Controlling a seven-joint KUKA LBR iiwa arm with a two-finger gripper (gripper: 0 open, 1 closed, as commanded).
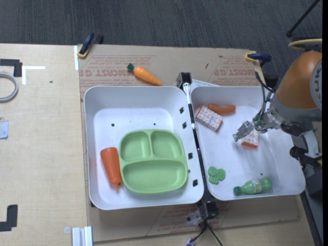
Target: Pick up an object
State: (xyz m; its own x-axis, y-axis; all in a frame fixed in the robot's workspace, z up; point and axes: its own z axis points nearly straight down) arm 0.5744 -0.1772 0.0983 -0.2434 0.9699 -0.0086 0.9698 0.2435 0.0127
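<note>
My gripper (248,132) hangs over the middle of the right bin (287,178), at the end of the grey arm reaching in from the right. Right at its tip lies a small orange and white block (250,142), touching it or just under it. The same bin holds an orange sausage (221,108), a pink and white patterned box (209,118), a green leafy piece (217,175) and a green bottle (253,186) lying on its side near the front wall.
The left bin (97,111) holds a green divided plate (152,160) and an orange carrot-shaped toy (110,166) beside it. Another carrot (145,75) lies on the cardboard behind the bins. Clamps hold the bins together at the middle.
</note>
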